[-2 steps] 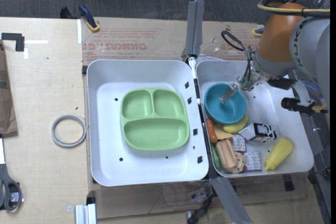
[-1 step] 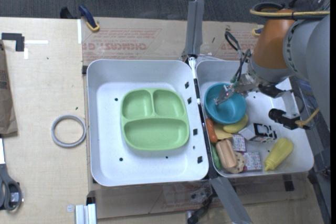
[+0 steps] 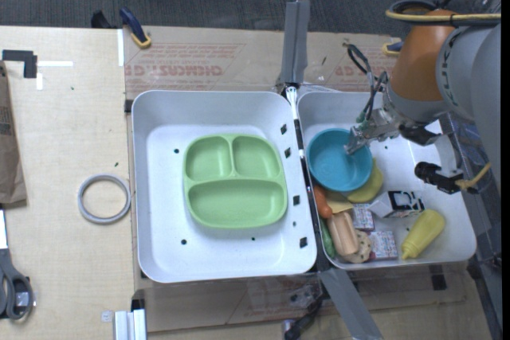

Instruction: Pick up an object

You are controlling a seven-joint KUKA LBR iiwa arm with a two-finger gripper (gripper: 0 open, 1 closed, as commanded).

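Arm: The grey KUKA arm with its orange band reaches in from the right, above the right bin [image 3: 460, 251].

Gripper: The gripper [image 3: 355, 142] hangs at the upper right rim of the blue bowl [image 3: 339, 162]; whether it touches the rim cannot be told from this slanted view, nor whether it has closed on anything.

Task's thing: The blue bowl sits in the right bin's left half, near the wall shared with the left bin [image 3: 147, 195]. It rests partly over a yellow-green disc [image 3: 368, 189].

Key relation: The bowl's centre lies just down and left of the gripper; being round, it offers no long axis, so the rim beneath the gripper seems the likeliest purchase.

Neighbours: A yellow squeeze bottle [image 3: 422, 233] lies tilted at lower right, well apart; small packets [image 3: 376, 241] and toy food [image 3: 344, 233] crowd the bin's lower left.

Left bin: A green divided plate [image 3: 235, 181] lies flat in the middle.

Bench: A roll of tape [image 3: 104, 197] rests at left.
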